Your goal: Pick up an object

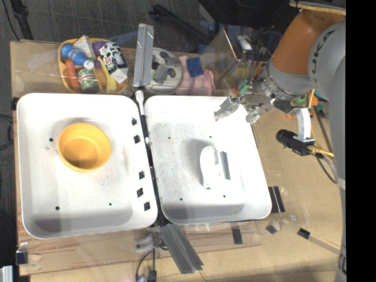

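Observation:
A white rounded object with a grey strip (212, 167) lies in the middle of the right bin (176, 207). In the left bin (35, 216) sits a yellow bowl (84, 146), upright. My gripper (235, 116) hangs over the far right corner of the right bin, up and to the right of the white object and apart from it. Its two fingers (221, 111) are spread open with nothing between them.
Behind the bins stand a yellow basket of small toys (88, 67), a grey round item (165, 69) and a pink cloth (198, 82) with a blue block. A grey divider bar (143, 51) runs between the bins at the back.

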`<state>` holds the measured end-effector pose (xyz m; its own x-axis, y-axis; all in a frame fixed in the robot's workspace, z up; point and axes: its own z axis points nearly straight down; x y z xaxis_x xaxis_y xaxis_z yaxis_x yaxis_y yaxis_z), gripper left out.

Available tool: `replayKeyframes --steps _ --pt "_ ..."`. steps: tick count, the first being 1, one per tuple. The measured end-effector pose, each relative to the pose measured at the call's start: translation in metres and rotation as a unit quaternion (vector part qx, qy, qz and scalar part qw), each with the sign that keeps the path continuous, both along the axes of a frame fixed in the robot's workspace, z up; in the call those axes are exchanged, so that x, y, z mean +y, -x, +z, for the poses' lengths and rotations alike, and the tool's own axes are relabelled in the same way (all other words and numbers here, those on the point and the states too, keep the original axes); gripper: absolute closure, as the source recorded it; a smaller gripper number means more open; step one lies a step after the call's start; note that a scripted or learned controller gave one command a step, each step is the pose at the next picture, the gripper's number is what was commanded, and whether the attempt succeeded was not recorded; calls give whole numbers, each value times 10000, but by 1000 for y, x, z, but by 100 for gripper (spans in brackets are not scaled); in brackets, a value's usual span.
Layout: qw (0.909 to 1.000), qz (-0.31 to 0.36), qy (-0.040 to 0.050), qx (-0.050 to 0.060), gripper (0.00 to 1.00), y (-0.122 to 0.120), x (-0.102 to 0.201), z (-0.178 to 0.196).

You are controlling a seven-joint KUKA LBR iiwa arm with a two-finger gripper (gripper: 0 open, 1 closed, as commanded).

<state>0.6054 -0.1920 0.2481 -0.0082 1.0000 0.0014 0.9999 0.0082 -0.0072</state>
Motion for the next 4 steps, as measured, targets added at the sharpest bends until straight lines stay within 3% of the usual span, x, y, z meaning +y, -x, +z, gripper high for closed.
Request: replayKeyframes --steps 1,2,3,4 --pt "9986 527 2 -20 0 36 0 -155" --pt "9980 623 5 -30 0 52 8 -156" --pt "9979 645 1 -16 100 51 8 -148" --pt "9997 255 1 -16 100 -14 71 -65"
